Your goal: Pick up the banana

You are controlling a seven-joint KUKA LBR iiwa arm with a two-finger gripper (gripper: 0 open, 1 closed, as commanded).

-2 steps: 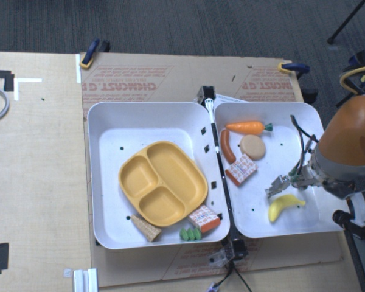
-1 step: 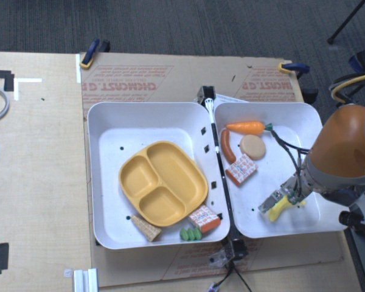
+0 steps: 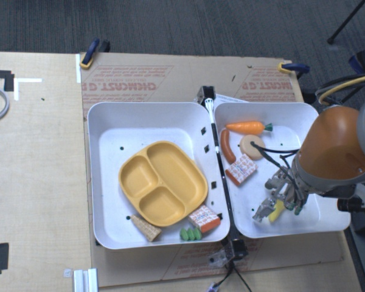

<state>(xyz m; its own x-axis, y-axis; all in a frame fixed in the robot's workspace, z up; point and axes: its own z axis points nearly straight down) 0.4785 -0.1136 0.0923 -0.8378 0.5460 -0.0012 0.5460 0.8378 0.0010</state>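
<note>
On the tabletop [image 3: 36, 175], the right bin [image 3: 328, 222] holds the banana [image 3: 275, 212], a yellow piece at the jaws [image 3: 269, 210]; whether they grip it, I cannot tell.

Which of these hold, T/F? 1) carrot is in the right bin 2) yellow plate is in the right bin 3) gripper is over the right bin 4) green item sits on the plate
1) True: the carrot lies in the right bin, near its far wall.
2) False: the yellow plate is in the left bin.
3) True: the gripper is low over the right bin, at a yellow item, likely the banana.
4) False: the green item lies on the bin floor beside the plate.
</note>
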